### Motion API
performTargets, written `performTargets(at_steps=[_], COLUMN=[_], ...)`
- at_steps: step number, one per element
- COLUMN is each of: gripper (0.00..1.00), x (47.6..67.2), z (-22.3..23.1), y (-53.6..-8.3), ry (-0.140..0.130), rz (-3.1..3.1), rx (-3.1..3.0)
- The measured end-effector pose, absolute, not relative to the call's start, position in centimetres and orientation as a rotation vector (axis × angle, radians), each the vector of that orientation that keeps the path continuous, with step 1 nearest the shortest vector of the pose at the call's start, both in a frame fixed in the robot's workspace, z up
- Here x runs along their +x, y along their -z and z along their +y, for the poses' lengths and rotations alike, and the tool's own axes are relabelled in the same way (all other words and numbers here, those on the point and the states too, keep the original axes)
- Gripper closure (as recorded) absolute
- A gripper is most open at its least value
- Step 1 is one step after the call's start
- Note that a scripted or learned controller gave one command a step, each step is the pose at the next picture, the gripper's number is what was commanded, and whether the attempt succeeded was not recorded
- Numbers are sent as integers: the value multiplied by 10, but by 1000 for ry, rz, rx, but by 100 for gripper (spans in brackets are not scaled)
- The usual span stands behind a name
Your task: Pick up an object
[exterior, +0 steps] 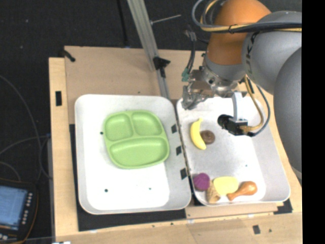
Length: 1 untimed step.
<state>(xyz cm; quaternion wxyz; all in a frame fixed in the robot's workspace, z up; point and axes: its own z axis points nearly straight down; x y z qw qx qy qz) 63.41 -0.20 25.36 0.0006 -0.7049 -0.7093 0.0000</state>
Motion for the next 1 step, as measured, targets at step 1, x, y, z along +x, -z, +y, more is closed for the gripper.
performTargets(at_steps=[1], gripper=[100], x=[640], z=[45], y=[-241], ry=[-1], rz=[-2228], rx=[-2213])
